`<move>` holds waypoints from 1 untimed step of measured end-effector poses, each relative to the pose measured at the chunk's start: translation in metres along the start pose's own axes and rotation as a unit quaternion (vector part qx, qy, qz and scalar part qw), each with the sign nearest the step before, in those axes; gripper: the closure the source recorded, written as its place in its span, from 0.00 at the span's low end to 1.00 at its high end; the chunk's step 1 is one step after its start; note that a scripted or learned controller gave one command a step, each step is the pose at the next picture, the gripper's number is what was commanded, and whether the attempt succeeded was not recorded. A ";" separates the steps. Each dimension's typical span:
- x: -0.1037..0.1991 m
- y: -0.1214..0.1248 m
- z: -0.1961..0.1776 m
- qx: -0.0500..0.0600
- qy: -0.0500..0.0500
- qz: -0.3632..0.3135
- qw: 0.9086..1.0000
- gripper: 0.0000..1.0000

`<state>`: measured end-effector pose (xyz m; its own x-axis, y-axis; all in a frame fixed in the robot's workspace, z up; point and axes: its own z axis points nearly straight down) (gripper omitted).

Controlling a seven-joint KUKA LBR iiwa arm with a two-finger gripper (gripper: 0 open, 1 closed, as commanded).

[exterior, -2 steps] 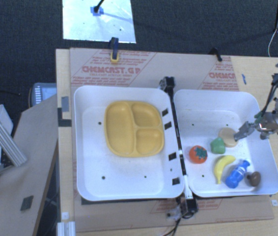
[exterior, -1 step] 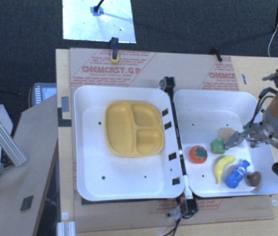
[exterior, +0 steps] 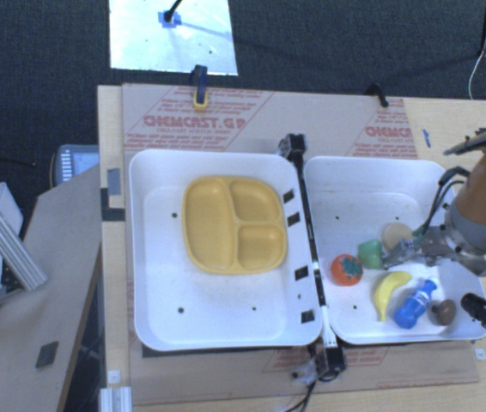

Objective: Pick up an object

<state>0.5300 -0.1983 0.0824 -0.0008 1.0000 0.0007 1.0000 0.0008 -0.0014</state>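
Note:
The right bin [exterior: 372, 183] holds a cluster of small things near its front. A red tomato-like ball [exterior: 346, 269] lies at the left, with a green block [exterior: 370, 252] beside it. Behind them sits a tan round piece [exterior: 396, 233]. A yellow banana [exterior: 389, 290] and a blue bottle [exterior: 414, 305] lie close to the front wall, and a brown lump [exterior: 443, 312] sits to the right of the bottle. My gripper [exterior: 404, 251] comes in from the right and hangs low over the gap between the green block, the tan piece and the banana. Nothing shows between its tips.
The left bin [exterior: 153, 307] carries a yellow divided plate [exterior: 233, 224] in its middle. A black divider with clips [exterior: 305, 230] runs between the bins. The back half of the right bin is bare white floor.

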 end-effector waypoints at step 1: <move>-0.001 0.001 -0.013 -0.002 -0.001 0.000 1.000 1.00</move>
<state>0.5313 -0.1990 0.0952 -0.0004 1.0000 -0.0017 1.0000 0.0004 0.0033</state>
